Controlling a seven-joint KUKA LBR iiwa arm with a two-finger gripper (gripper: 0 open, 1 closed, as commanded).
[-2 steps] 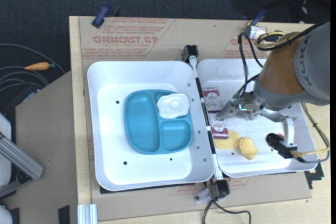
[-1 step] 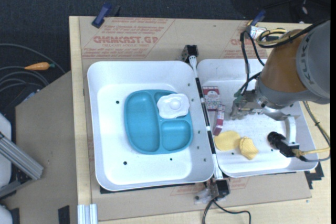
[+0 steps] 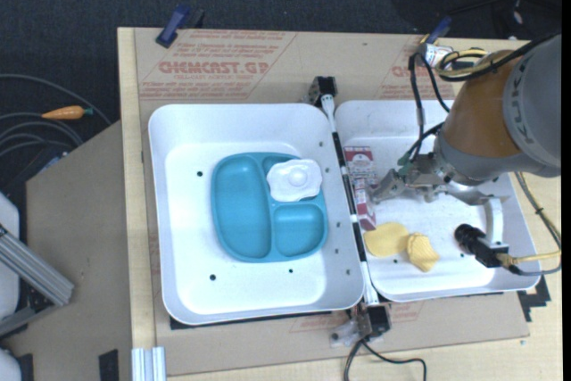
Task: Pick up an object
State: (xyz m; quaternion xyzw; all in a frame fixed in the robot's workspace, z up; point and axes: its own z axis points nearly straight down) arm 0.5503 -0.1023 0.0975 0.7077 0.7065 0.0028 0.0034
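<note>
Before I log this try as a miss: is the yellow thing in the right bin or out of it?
In. The yellow thing lies on the right bin's floor near its front wall, below the gripper, apart from it.

The grey arm (image 3: 508, 125) reaches in from the right, its claw (image 3: 388, 185) seemingly angled low leftward.

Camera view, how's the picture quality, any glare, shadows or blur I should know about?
Camera view: even overhead light; the white bins look bright, nearly washed out, with soft shadows along their walls; the arm is slightly blurred; the blue divided tray and the yellow pieces are fairly sharp.
</note>
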